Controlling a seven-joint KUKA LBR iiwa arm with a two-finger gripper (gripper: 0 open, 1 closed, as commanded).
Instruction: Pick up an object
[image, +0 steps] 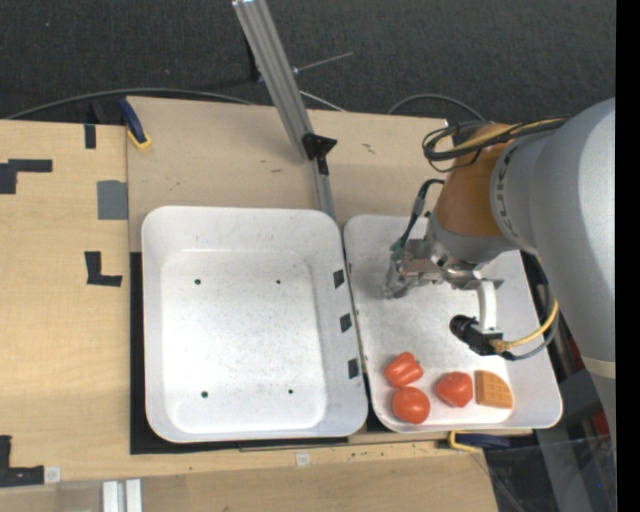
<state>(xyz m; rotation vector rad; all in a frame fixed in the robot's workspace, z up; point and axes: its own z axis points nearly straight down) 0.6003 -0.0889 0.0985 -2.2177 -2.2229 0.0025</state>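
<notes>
My gripper (397, 281) hangs low over the upper left part of the right bin (440, 330), under the orange-banded wrist. Nothing shows between its fingers. Near the front of that bin lie a red pepper-like object (403, 369), a red tomato-like ball (410, 405), another red piece (454, 389) and a tan waffle-like block (492, 390). All of them sit well below the gripper in the view, apart from it.
The left bin (245, 320) lies beside the right one, joined by black clips along the shared edge. A metal pole (285, 90) slants in from the top. A black cable connector (470, 333) hangs from the arm over the right bin.
</notes>
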